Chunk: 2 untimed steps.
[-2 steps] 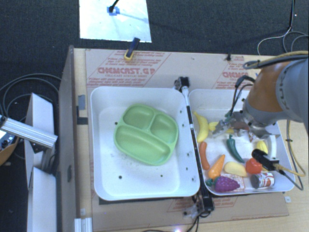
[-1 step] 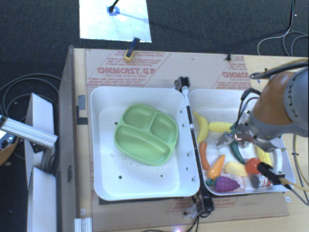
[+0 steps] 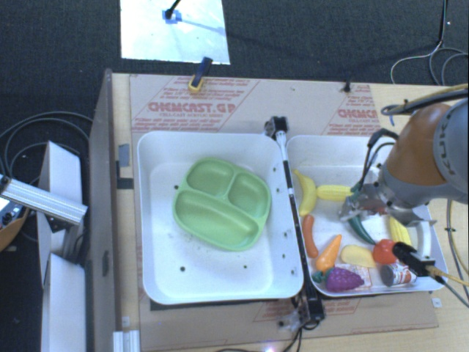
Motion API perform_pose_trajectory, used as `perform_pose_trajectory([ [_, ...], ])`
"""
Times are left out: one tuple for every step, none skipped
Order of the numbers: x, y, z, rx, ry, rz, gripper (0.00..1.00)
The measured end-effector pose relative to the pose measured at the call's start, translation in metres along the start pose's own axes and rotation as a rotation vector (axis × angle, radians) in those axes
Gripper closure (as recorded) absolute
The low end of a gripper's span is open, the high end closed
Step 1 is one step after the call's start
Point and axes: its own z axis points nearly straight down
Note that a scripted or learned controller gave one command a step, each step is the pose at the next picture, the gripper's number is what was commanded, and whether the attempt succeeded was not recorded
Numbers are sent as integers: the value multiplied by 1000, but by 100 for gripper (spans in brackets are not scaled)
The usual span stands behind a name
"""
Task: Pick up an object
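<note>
With the gripper (image 3: 357, 210) low in the right bin (image 3: 333, 147), its grasp impossible to tell, we judged the green pepper (image 3: 361, 229) just near of it light, stiff and slippery, best pinched across its middle.

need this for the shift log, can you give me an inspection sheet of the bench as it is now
surface: bench covered by a printed sheet, bearing a left bin and a right bin side by side
job's things: in the right bin, a banana, yellow piece, sausage, carrot, grapes, tomato, corn
clutter: green tray with compartments in the left bin
grippers: gripper low over the right bin; open or shut cannot be told
cables: black loops on the floor at left, thin wire at top right
surroundings: dark carpet, pale sheet on it, metal frame at left
</note>
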Motion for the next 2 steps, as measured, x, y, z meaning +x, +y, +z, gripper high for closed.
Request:
perform_pose_trajectory([
  [-15,-31,-102,-3,-2,2,100],
  [53,18,-126,-3,0,-11,100],
])
